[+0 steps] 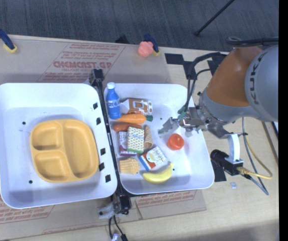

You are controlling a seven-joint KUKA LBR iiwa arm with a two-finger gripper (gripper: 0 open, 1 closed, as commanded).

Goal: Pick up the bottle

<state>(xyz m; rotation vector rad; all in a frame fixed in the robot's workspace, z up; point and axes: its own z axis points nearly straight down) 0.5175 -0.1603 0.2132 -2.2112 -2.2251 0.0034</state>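
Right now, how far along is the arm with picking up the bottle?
Nothing looks done yet: the bottle lies untouched at the right bin's upper left corner, above the carrot. In hand: the end effector hovers over the bin's middle, near the orange ball. Left: reaching the bottle, gripping, lifting.

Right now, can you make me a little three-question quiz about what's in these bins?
1. True or false: the bottle sits in the bin with the yellow tray.
2. What fruit lies at the front of the right bin? A) apple B) banana C) grapes
3. Fill in: the bottle's cap is ____.

Key:
1. False. It lies in the right bin, by the divider, just behind the carrot.
2. B, the banana.
3. White. The bottle itself looks blue, and the gripper hovers apart from it, near the orange ball.
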